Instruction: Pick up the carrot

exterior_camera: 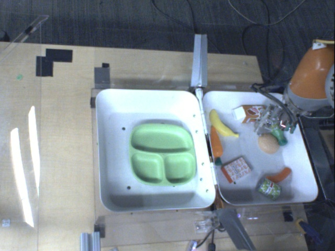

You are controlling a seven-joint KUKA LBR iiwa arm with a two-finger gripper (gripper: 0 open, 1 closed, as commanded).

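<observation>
The carrot (215, 143) is a short orange stick lying along the left wall of the right bin (309, 184), just below the banana. My gripper (273, 123) hangs over the upper right part of that bin, well to the right of the carrot, above a tan round bun (268, 145) and next to a green-ended item (280, 137). Nothing of the carrot is near its fingers.
The right bin also holds a yellow banana (222, 124), a brown and white packet (249, 113), a red patterned box (235, 169), a green can (269, 188) and a small sausage (280, 174). A green divided tray (162, 151) lies in the left bin (112, 140).
</observation>
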